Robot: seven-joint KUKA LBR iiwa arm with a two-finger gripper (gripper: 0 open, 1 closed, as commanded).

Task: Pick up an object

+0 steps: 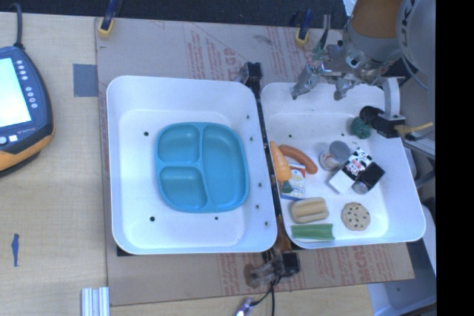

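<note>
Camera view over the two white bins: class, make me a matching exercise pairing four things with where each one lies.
Things:
1. blue divided plastic plate
2. round brown chocolate-chip cookie
3. flat green strip
4. grey two-finger gripper

Places:
A. near front edge of right bin, below the tan bun
B. middle of left bin
C. over the far edge of right bin
D. front right part of right bin

Pairs: 1-B, 2-D, 3-A, 4-C
</note>
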